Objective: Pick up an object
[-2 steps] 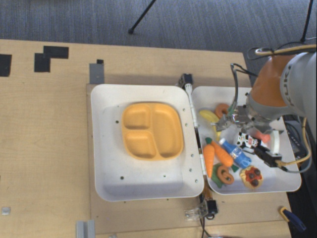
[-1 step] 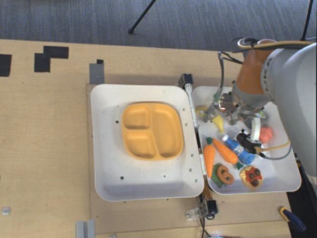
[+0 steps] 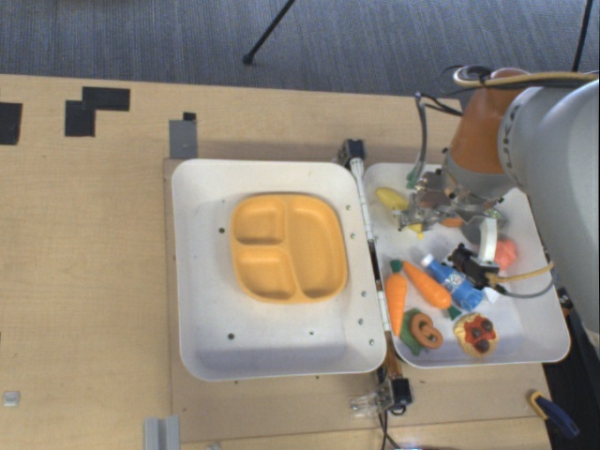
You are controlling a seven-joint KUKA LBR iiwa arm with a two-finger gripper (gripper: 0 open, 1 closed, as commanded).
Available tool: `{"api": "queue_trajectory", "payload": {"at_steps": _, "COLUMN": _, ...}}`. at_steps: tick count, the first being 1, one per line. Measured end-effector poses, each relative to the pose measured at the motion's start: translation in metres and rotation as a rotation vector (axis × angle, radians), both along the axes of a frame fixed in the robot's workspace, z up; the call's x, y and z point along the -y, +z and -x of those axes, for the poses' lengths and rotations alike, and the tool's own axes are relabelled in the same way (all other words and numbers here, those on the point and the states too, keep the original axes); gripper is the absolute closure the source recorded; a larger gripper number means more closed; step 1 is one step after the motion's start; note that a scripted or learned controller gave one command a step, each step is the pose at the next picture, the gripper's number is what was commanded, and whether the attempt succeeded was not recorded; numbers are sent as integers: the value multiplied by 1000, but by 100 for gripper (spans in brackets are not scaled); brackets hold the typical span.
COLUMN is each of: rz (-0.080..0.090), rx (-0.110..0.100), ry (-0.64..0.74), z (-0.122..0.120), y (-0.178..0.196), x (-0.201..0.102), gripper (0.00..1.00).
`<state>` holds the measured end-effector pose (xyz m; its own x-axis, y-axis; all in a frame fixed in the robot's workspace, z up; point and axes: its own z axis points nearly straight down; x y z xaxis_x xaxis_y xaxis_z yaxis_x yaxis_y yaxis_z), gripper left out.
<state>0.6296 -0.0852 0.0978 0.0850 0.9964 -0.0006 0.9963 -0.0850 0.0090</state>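
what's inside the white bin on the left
A yellow divided plate lies in the left bin, its three compartments bare. What the plate covers cannot be seen.

— What colours sit in the white right bin [image 3: 544, 345]?
— Two orange carrots [image 3: 429, 287], a yellow banana [image 3: 392, 197], a blue bottle [image 3: 456, 287], something pink [image 3: 506, 253].
— And the left bin [image 3: 202, 345]?
— White too, with a yellow-orange divided plate [image 3: 286, 247]. The arm [image 3: 548, 139] is grey, banded orange.
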Motion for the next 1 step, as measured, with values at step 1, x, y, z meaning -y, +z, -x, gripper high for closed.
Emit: {"api": "queue_trajectory", "payload": {"at_steps": 1, "rz": 0, "rx": -6, "ry": 272, "z": 18, "y": 87, "x": -73, "gripper": 100}}
